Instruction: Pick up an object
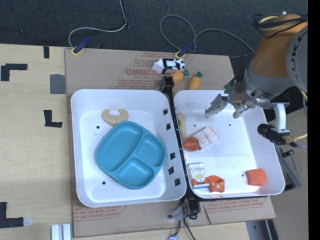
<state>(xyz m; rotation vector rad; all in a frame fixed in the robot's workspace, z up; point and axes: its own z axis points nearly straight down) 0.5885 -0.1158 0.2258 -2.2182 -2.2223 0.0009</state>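
My gripper (226, 110) hangs over the upper part of the right bin (260, 134), its two fingers spread apart with nothing between them. Below and left of it lie a small white packet (205, 135) and an orange-red toy (191, 144). Along the bin's front edge sit another white packet (196, 171), an orange piece (215, 183) and an orange block (256, 177). A pale stick (181, 125) lies against the bin's left wall.
The left bin (85, 114) holds a blue divided plate (131, 154) and a tan crescent-shaped toy (115, 116). Behind the bins on the cardboard lie a toy carrot (195, 81), a black-and-white toy (169, 64) and cables.
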